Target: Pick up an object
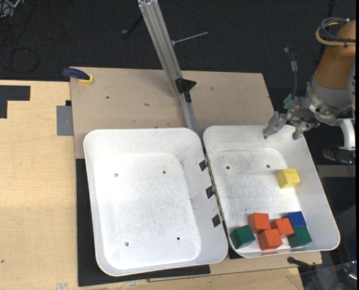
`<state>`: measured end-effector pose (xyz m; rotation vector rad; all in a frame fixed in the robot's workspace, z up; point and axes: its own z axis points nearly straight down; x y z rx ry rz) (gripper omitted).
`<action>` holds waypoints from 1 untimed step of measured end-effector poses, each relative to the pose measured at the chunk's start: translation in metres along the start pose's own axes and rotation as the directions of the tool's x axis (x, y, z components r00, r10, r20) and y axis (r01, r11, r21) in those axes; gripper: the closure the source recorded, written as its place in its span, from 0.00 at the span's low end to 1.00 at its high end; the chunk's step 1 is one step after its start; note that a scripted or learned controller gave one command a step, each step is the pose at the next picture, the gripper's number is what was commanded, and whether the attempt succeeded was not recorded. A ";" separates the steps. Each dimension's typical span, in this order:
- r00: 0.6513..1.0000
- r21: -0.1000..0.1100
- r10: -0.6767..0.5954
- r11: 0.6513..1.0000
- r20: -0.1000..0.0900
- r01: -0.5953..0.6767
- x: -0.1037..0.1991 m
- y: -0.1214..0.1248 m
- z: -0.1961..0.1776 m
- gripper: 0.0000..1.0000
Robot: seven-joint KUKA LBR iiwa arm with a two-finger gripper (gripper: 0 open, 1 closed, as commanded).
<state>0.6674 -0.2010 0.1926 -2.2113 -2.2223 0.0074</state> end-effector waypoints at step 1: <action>1.000 -0.001 0.000 1.000 0.000 0.000 0.000 -0.001 0.044 0.00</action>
